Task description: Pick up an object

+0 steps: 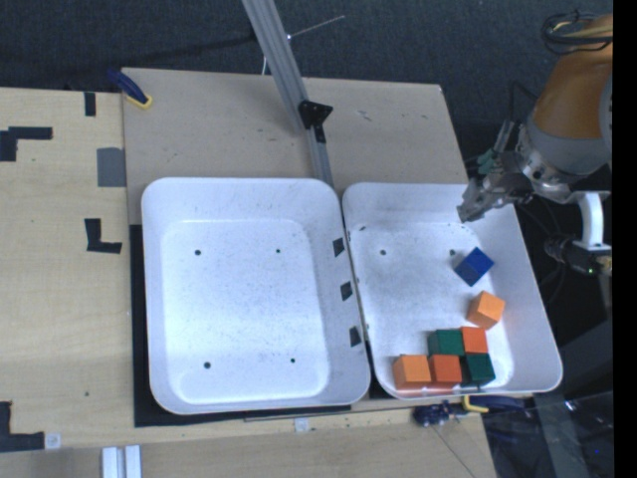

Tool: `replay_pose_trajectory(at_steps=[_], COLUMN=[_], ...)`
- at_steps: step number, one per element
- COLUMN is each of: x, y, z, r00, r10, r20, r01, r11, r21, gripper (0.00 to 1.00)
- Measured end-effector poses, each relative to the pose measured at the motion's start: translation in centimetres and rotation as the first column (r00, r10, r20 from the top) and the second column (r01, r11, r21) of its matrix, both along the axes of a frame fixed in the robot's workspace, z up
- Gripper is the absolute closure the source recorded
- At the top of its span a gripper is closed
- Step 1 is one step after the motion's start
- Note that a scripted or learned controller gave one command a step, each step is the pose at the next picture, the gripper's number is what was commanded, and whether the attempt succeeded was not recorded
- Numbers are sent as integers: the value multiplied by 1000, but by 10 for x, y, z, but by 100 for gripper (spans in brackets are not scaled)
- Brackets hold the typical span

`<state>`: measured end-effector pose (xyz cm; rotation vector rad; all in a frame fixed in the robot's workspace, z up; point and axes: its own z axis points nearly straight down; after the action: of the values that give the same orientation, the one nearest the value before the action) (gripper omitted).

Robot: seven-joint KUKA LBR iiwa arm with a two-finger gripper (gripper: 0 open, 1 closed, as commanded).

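Blue block (474,265) lies loose in right bin (398,229), near the gripper (471,208). Approach step; gripper opening cannot be told. Next: descend over block.

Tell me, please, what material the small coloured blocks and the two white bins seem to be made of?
Blue block, orange blocks and green blocks: probably painted wood or foam; flat matte faces, crisp edges, no shine. The look cannot decide which.
White bins: likely moulded plastic; rounded corners, smooth raised rims, slightly speckled floors.

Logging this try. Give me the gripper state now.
Gripper: cannot be told; it hangs over the right bin, above the blue block, nothing seen held.
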<state>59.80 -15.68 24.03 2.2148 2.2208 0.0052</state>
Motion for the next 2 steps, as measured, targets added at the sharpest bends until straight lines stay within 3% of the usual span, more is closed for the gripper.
replay_pose_trajectory(at_steps=[1, 2], x=[1, -3], y=[0, 63], z=[34, 30], r00=[1000, 1000], r10=[0, 5], r20=[-3, -7], r01=[0, -5], r11=[1000, 1000], r21=[1, 3], gripper=[100, 100])
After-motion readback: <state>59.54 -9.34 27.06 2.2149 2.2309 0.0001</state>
